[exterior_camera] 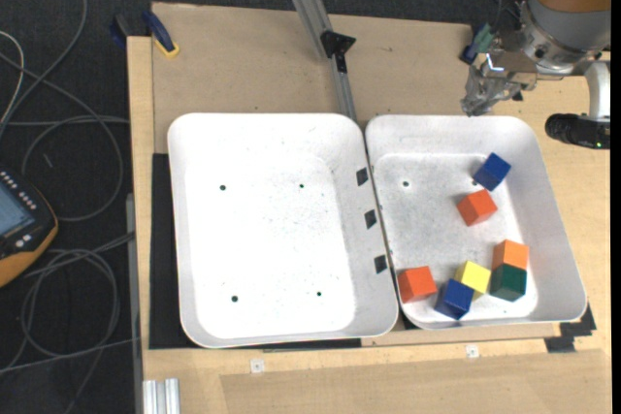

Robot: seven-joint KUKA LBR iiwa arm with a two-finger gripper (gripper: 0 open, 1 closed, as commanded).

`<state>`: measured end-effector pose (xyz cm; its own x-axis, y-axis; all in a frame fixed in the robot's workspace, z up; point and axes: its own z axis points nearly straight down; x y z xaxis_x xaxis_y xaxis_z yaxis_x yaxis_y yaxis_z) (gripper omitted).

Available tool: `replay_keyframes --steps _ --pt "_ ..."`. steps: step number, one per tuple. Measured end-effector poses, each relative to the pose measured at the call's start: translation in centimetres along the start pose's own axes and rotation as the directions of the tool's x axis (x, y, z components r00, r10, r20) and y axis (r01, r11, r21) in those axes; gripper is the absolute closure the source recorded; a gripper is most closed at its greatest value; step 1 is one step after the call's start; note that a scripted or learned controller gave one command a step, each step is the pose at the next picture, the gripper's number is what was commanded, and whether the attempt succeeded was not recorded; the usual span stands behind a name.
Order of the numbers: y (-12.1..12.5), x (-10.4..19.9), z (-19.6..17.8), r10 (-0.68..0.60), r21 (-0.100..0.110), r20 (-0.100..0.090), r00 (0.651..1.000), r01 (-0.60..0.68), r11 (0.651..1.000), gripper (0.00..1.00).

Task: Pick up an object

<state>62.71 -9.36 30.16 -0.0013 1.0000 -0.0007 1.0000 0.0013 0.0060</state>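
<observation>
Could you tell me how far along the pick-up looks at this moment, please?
Nothing looks done yet: all the blocks, among them the blue block and red block, lie in the right bin. In hand: the gripper hangs above the bin's far rim, apart from every block. Left: descend, grasp one, and lift it.

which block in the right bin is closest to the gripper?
The blue block at the bin's upper right, just below the gripper. The other blue block sits at the bottom edge, far from it.

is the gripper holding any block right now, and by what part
Nothing is held: the gripper hangs above the right bin's far rim, apart from every block.
</observation>
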Motion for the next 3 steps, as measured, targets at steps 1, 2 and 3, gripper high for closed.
replay_keyframes --steps 1,2,3 --pt "-1.0 5.4 2.1 -0.005 0.009 -0.003 1.000 0.005 1.000 1.00" --pt "-1.2 11.0 2.1 -0.006 0.007 -0.003 1.000 0.006 1.000 1.00" --pt "-2.2 16.2 2.3 -0.005 0.008 -0.003 1.000 0.005 1.000 1.00"
